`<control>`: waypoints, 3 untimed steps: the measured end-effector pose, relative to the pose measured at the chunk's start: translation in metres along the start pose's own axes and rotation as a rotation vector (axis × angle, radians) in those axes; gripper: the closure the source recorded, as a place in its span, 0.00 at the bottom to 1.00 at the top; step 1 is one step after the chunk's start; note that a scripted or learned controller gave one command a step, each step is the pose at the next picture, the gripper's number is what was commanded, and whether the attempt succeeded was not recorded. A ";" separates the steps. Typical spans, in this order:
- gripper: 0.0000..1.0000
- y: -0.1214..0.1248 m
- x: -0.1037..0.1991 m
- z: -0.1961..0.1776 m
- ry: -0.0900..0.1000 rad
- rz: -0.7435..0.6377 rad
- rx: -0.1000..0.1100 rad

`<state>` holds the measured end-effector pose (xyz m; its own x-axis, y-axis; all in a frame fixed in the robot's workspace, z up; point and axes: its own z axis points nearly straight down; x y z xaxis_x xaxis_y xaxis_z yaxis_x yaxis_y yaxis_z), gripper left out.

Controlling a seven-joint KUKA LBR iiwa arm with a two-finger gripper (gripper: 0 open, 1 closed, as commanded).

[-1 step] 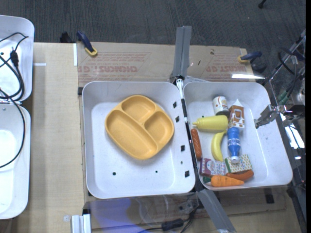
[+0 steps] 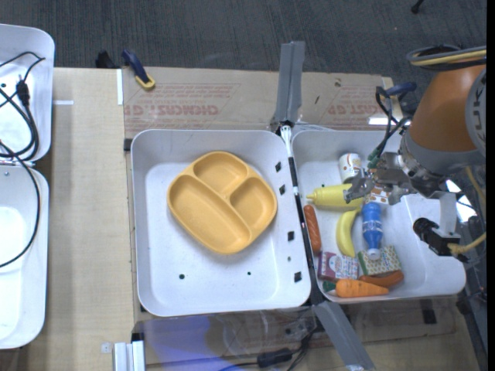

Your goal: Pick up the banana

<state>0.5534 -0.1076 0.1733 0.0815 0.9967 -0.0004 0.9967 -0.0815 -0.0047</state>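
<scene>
Claw [image 2: 362, 185]: above curved yellow banana [image 2: 346, 233]; grip state cannot be told.
Banana: lying beside blue plastic bottle [image 2: 372, 227].

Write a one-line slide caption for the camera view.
The arm's tool hovers over the right bin near the banana; a yellow divided plate sits in the left bin.

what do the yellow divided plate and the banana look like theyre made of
Divided plate: looks like moulded plastic, matte, one even yellow with soft rounded ridges. Banana: probably toy plastic too, going by its smooth uniform yellow skin, though real fruit can't be ruled out.
</scene>
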 end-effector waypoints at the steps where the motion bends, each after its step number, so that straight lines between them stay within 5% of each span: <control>1: 0.00 0.056 0.053 -0.029 -0.001 0.035 -0.002; 2: 0.00 0.006 0.074 -0.017 -0.001 0.015 -0.001; 3: 0.00 0.007 0.006 0.051 -0.001 0.010 -0.018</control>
<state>0.5601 -0.1025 0.1218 0.0911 0.9958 -0.0017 0.9957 -0.0911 0.0137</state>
